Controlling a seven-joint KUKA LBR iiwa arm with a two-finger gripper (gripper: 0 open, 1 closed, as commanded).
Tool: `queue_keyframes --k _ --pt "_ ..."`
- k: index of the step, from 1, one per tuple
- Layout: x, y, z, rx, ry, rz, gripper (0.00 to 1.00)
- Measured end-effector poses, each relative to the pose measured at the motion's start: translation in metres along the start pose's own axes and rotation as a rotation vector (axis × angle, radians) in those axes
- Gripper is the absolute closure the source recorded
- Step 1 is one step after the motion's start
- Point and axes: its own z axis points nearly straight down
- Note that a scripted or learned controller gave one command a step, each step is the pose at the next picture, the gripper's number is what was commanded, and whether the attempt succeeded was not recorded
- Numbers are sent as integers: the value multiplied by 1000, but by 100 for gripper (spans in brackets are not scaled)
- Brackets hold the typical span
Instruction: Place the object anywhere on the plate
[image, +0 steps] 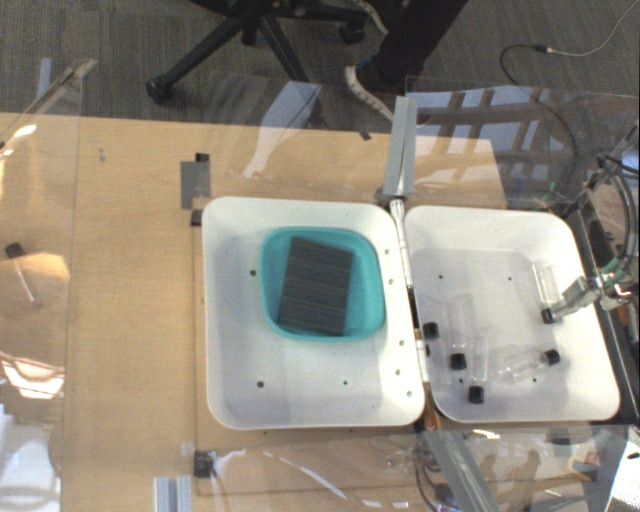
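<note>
Block on plate, claw far off

Dark ridged block (317, 286): lying flat in the middle of the teal plate (273, 262), inside the left white bin (230, 330). Looks all the way on, with no corner over the rim. Job looks done, or very nearly done.

Claw (562, 303): over the right white bin (500, 235), near its right side, well apart from the plate. Nothing to be seen in its grip. Cannot tell if open or shut tight; too small and too blurry.

To end well:

- Keep away from the plate. Do not reach over and poke the block.
- Lift up first, then pull out to the right, slow and smooth.
- Mind the clear little things with black caps (470, 360) lying in the right bin near the claw. Easy to knock.
- Mind the wall between the two bins too.
- Look once more at the block: flat, not rocking, inside the rim. If so, leave alone.
</note>
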Motion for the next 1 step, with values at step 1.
queue_keyframes --k 1 --pt "0 0 6 2 2 32 0"
